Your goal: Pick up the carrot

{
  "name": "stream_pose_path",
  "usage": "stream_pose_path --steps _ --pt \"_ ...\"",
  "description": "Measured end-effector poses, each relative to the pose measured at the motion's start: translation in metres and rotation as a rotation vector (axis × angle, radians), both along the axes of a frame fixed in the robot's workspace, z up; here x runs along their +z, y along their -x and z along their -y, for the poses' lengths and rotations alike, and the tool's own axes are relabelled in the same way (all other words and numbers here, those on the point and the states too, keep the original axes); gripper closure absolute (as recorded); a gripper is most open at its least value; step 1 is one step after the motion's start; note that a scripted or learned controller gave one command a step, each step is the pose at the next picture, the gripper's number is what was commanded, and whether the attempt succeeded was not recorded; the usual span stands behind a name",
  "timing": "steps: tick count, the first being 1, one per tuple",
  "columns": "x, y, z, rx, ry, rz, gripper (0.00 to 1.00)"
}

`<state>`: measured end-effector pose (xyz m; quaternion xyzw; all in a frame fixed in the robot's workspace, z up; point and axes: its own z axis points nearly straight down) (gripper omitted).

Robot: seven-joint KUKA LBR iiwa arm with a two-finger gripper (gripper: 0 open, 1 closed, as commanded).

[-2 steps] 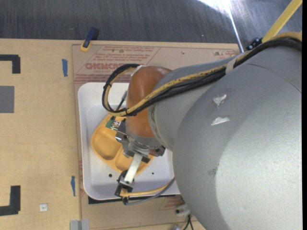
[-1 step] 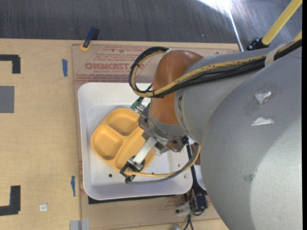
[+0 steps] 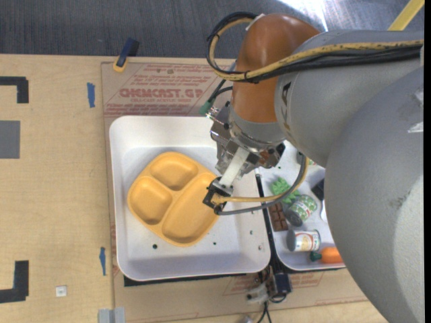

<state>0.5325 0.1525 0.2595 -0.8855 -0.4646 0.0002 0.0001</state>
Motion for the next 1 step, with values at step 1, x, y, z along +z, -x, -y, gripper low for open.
stream_pose_path --steps 1 --pt "-0.0654 0.0369 0.0121 -0.159 0.000 -0.005 1.00"
